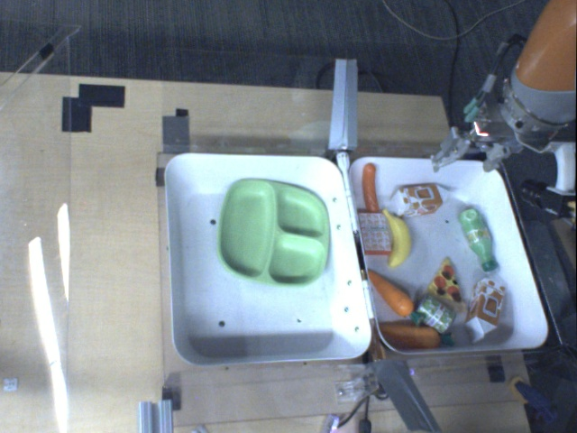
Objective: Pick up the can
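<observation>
Can (435, 313) lying at about 6 o'clock in the right bin (521, 233), touching a carrot (390, 293) and a sausage (410, 336). Gripper (471, 149) hovering over the bin's 12 o'clock rim, 2 fingers spread apart, holding nothing. Green tray (273, 231) in left bin (185, 269).

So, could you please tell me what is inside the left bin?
The left bin holds a green divided tray, lying flat. Whatever may lie beneath the tray is covered.
</observation>
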{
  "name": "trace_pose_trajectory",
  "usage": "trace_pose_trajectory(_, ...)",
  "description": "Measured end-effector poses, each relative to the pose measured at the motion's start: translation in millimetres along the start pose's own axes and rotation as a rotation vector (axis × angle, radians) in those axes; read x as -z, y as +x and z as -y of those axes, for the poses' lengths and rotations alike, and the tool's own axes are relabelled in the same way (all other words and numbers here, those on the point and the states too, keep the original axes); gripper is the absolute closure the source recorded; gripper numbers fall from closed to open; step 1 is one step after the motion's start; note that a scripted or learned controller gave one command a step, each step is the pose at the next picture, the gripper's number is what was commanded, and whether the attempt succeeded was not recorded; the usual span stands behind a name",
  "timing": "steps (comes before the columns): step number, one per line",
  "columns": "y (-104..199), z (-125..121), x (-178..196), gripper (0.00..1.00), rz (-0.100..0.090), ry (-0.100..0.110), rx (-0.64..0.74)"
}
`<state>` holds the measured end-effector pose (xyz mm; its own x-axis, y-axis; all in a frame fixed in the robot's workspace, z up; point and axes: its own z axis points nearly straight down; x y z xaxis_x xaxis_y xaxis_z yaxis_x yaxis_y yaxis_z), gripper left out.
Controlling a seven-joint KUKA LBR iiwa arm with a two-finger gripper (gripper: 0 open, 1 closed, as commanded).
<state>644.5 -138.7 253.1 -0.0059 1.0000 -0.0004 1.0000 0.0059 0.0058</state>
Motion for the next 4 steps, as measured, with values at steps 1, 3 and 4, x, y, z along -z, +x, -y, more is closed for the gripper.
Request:
trace_pose_trajectory(1,-13.8,22.7,-109.9,0.00,0.000,0.002,-0.041)
trace_pose_trajectory(3,19.7,22.6,-151.9,1.00,0.000,-0.012,-0.004)
trace_pose_trajectory(4,19.7,22.7,-151.9,0.00,0.000,-0.012,-0.004)
